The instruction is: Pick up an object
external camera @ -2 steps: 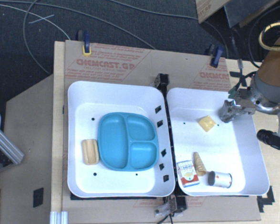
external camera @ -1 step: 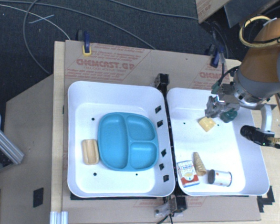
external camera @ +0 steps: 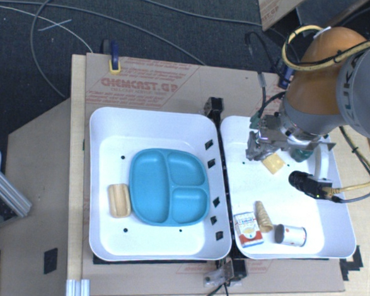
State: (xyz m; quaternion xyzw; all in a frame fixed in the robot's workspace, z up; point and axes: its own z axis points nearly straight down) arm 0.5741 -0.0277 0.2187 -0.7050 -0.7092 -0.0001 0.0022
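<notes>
Cheese-like pale yellow wedge point(external camera: 273, 163) looks light, slightly soft — best pinched across its flat faces; gripper point(external camera: 260, 145) sits just beside it, open or closed I cannot tell.

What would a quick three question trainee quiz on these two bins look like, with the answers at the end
1. True or false: the blue divided plate lies in the left bin.
2. Which item lies closest to the gripper? A) pale yellow block B) small carton C) white cylinder
3. Fill in: beside the blue plate in the left bin lies a tan ____.

Key: 1 true. 2 A. 3 bread-like piece.
</notes>
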